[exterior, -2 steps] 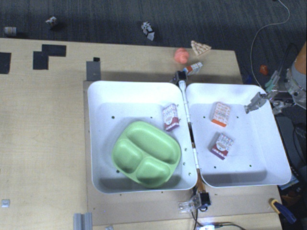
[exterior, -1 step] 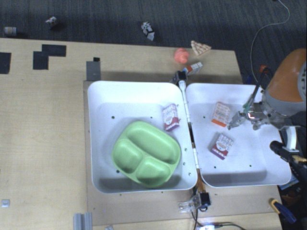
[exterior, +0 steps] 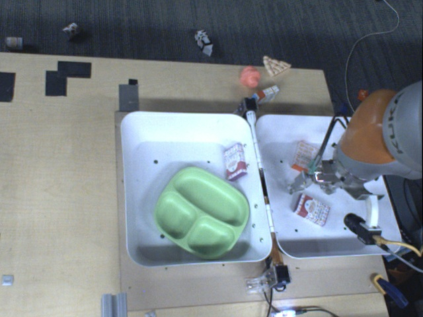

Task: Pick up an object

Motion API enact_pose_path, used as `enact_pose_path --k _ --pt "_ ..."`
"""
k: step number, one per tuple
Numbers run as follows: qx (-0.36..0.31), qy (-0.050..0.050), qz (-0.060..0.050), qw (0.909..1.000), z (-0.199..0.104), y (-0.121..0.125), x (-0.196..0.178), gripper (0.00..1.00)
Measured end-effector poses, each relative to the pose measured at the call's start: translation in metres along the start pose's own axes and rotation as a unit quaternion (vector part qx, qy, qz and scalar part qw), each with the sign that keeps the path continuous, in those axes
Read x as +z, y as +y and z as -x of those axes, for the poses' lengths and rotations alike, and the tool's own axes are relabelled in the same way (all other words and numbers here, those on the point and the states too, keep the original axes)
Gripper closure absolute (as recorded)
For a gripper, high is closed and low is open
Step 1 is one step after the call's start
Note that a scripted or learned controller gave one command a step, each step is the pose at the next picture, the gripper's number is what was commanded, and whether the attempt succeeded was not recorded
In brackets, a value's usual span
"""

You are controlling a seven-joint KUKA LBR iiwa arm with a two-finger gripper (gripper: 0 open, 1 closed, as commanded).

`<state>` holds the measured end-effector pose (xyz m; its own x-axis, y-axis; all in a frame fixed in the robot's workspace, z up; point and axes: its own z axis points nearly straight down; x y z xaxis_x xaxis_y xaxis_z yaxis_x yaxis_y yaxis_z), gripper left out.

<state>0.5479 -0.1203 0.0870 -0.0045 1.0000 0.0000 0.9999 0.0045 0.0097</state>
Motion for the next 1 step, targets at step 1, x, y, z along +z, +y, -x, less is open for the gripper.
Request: enact_pose_path --k 1 --pt "0.000 -0.001 0.003 1.0000 0.0003 0.0019 -0.0118 1.00"
